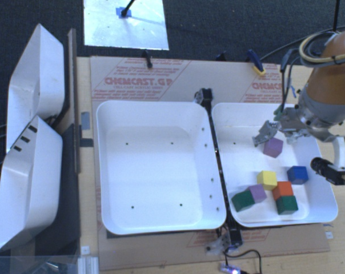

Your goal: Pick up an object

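Camera view: fixed, slanted down over both bins.
Arm: grey, orange-banded (332,90), reaching in from the right over the right shallow white plastic bin (235,119).
Hand: (268,136) metal fingers low over that bin; spread or pressed together cannot be told.
Task object: pale purple cube (273,147), just beside the fingertips, contact unclear.
Other blocks: yellow cube (268,179), blue cube (297,174), orange cube (283,189), dark green cube (287,205), green-and-purple pair (249,198), clustered near the front wall.
Left bin: (104,153) adjoining on the counter.

The 2 white bins (155,110) hold 7 blocks (268,178): 2 purple, 2 green, 1 yellow, 1 blue, 1 orange.
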Tool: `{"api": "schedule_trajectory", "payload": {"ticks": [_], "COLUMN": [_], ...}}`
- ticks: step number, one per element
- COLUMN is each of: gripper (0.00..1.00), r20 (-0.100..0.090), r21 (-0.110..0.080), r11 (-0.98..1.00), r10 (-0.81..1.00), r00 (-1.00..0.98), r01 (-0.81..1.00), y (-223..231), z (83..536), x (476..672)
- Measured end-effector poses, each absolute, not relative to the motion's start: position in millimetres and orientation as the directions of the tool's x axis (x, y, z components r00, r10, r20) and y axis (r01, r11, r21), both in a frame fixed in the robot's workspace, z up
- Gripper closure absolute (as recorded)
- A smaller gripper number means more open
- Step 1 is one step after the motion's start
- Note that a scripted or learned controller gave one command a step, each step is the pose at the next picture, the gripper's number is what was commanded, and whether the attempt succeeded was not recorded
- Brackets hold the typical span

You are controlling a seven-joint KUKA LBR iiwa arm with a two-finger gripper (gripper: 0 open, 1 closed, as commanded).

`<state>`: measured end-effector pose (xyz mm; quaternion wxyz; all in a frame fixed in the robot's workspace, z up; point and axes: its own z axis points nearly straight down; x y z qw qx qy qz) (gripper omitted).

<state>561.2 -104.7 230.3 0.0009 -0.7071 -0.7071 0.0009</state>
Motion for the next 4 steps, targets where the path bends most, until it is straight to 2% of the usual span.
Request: {"api": "schedule_trajectory", "payload": {"ticks": [1,2,3,4], "gripper": [0.00,0.00,0.00,0.00], "r20": [0.000,0.000,0.001,0.000], "r21": [0.001,-0.004,-0.004,-0.002], "r11": [0.000,0.000,0.000,0.000], "r10": [1.000,1.000,1.000,1.000], "r00": [0.000,0.000,0.000,0.000], "r01": [1.000,1.000,1.000,1.000], "y": [-105,-111,-109,-109], "z": [232,172,113,83], "x": [561.9,563.8,555.6,555.1]}}
